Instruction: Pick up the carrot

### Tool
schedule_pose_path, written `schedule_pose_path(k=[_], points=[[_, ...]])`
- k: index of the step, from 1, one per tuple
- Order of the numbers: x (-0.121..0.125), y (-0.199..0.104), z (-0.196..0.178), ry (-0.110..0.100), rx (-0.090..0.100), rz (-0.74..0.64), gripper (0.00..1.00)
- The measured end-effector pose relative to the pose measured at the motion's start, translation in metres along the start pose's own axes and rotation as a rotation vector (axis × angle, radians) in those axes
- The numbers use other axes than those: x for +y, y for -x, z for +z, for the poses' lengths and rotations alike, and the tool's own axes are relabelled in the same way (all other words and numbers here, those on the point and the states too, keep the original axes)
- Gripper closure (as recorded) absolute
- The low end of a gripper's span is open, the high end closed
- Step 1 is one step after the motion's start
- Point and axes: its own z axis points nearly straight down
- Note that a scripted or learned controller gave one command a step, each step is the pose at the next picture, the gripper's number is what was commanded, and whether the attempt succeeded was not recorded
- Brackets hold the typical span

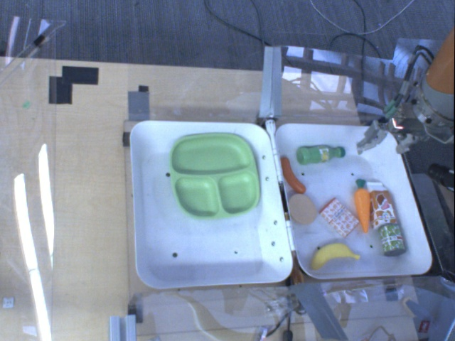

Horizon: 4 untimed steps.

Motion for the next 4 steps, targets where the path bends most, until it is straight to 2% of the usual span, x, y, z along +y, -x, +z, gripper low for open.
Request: schedule_pose_path(k=[1,2,3,4], points=[[-0.053,0.018,0.132,0.003,0.0,-0.099,0.0],[-0.051,0.017,0.121,0.006,-0.001,-0.101,1.0],[-0.067,0.029,0.141,0.026,-0.007,-0.227,1.0],[-0.091,-0.027,0.01,0.004,-0.001,-0.293,1.0]])
